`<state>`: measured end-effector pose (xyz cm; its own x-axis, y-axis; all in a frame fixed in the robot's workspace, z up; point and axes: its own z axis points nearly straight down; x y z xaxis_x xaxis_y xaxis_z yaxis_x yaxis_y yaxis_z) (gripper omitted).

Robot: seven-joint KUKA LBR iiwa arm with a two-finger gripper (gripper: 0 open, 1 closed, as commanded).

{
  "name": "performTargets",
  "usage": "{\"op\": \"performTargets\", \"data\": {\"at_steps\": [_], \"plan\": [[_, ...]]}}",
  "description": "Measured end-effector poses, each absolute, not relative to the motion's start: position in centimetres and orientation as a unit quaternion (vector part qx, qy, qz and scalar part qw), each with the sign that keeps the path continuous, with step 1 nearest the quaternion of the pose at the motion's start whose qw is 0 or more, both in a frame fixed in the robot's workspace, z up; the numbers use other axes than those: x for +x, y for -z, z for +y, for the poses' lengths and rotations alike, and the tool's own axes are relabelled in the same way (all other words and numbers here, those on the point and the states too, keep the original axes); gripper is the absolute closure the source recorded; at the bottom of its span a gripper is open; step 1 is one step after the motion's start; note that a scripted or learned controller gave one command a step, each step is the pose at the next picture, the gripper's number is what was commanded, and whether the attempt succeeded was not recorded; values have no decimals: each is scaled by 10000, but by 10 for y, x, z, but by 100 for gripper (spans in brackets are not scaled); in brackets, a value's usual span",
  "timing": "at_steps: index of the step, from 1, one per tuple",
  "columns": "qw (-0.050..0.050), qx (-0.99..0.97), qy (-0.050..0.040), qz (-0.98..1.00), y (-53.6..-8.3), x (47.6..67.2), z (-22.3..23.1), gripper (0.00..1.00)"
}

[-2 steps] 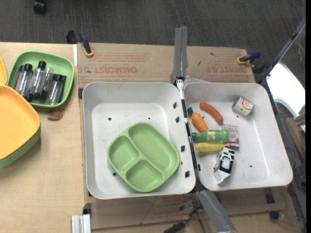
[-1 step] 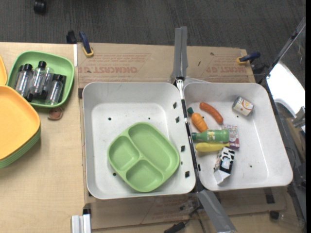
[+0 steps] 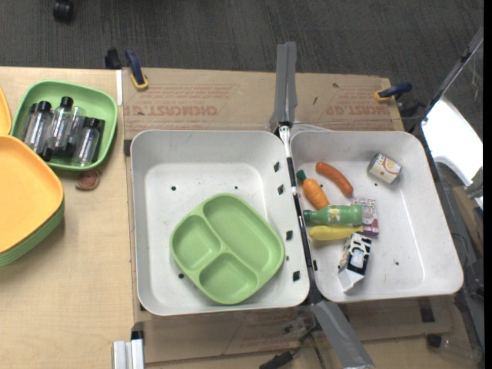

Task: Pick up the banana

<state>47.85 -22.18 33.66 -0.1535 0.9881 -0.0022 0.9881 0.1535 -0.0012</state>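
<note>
The yellow banana lies in the right bin, near its left wall, lengthwise left to right. A green bottle lies just behind it, touching its upper edge. A black and white carton sits right in front of the banana's right end. An orange carrot and a red-orange sausage lie further back.
A pink packet sits at the bottle's right end, and a small white box lies at the bin's back right. The left bin holds a green divided plate. On the bench at left are a green tray of bottles and stacked orange plates.
</note>
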Motion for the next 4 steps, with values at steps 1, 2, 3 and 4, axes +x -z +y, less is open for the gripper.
{"op": "performTargets", "data": {"at_steps": [1, 2, 3, 4], "plan": [[4, 6337, 11, 7736, -344, 481, -222, 100], [-3, 6194, 9, 7851, -322, 479, -222, 100], [5, 6250, 9, 7806, -346, 574, -222, 100], [8, 6277, 8, 7785, -372, 556, -222, 100]]}}
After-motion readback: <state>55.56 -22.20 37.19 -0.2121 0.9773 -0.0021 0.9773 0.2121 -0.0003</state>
